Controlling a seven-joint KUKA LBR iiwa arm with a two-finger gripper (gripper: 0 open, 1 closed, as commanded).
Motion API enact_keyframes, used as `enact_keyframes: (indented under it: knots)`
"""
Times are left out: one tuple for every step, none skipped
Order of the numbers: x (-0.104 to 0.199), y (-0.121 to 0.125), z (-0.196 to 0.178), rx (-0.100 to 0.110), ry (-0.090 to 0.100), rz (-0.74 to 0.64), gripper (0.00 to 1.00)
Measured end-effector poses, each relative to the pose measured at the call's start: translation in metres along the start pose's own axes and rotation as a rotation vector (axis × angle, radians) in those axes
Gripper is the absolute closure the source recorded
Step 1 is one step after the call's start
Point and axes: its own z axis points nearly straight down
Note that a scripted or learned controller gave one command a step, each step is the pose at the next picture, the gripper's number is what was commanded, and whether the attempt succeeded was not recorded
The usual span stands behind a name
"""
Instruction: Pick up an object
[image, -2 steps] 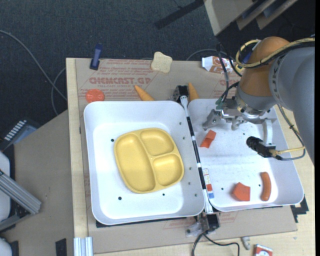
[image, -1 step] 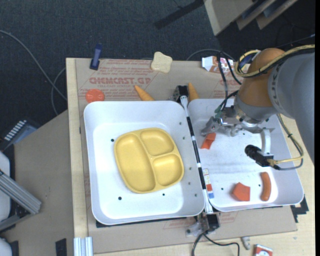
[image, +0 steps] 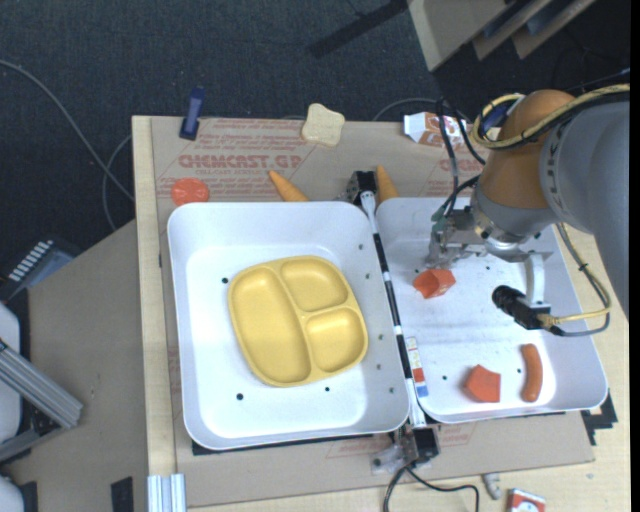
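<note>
Over rt bin (image: 570, 300), claw (image: 441, 262) just above red block (image: 434, 283) (grip state unclear).

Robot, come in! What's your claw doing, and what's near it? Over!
Gripper low in right bin, just above red-orange block. Nothing held that I can see. Second orange block and sausage sit clear, near front.

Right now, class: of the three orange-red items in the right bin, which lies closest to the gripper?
The orange-red chunk at the bin's upper left, directly under the gripper. The other block and the sausage lie near the bin's front edge.
</note>
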Motion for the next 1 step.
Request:
enact_keyframes:
  knots:
    - [0.0,-0.0003,0.0004,0.001,0.0,0.0,0.0]
